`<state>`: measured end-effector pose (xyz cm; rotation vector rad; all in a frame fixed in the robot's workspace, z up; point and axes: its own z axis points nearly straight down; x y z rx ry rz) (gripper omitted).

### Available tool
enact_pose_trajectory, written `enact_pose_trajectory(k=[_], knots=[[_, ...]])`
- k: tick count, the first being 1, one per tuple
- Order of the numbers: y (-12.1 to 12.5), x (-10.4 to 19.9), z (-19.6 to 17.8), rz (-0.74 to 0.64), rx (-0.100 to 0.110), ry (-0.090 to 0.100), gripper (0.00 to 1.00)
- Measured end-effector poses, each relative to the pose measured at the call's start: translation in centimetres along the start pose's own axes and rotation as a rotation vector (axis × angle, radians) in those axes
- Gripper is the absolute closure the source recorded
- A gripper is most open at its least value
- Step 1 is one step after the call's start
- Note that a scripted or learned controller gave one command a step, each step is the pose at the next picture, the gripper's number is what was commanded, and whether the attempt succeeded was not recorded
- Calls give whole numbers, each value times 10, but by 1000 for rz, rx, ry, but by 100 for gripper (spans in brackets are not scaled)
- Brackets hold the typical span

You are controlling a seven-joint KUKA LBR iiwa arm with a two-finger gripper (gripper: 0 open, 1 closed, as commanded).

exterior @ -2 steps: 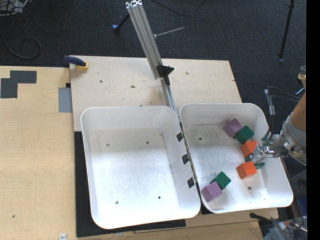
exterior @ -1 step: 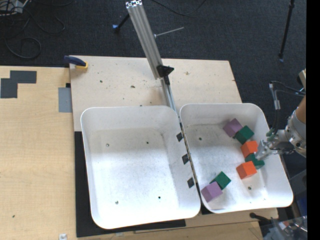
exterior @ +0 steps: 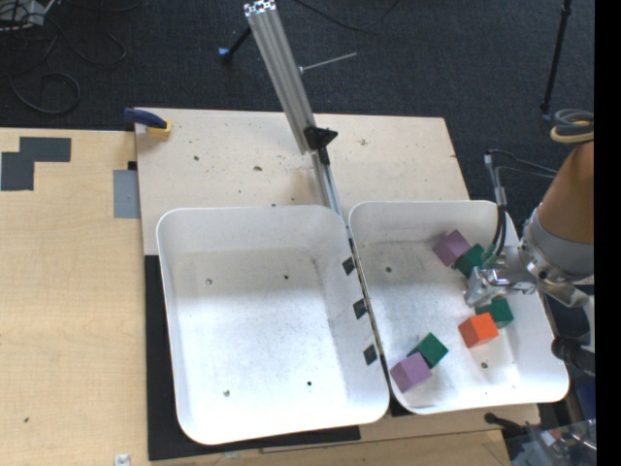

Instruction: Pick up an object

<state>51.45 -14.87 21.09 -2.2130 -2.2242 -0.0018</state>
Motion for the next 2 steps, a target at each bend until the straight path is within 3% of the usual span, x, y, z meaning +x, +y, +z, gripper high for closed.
enact_pose_trajectory(k=[2], knots=[[28, 94, -6, 1, 0, -3, 100]])
